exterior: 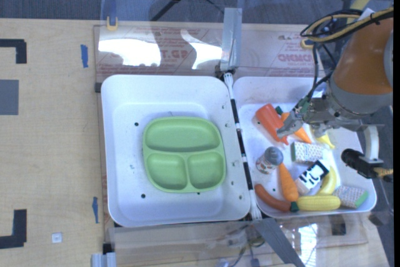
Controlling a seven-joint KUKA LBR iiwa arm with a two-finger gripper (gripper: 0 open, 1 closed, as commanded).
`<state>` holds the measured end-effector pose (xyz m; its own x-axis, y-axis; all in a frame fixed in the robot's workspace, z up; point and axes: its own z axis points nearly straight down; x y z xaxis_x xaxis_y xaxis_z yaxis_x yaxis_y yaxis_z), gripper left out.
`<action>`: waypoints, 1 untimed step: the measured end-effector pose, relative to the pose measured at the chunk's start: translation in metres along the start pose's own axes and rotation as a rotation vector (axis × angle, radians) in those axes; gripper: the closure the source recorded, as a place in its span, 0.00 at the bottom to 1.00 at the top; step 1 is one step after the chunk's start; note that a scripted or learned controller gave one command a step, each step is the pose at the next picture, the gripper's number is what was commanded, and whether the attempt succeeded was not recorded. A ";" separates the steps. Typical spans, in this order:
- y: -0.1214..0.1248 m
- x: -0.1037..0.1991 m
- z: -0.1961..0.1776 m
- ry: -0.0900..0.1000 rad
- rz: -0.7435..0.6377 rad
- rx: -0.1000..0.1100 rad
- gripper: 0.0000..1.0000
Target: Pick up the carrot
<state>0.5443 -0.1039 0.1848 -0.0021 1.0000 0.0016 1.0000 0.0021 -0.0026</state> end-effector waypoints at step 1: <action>0.031 -0.021 0.068 0.000 -0.134 0.000 0.00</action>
<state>0.5751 -0.1242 0.1171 -0.1359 0.9907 0.0018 0.9907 0.1359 -0.0026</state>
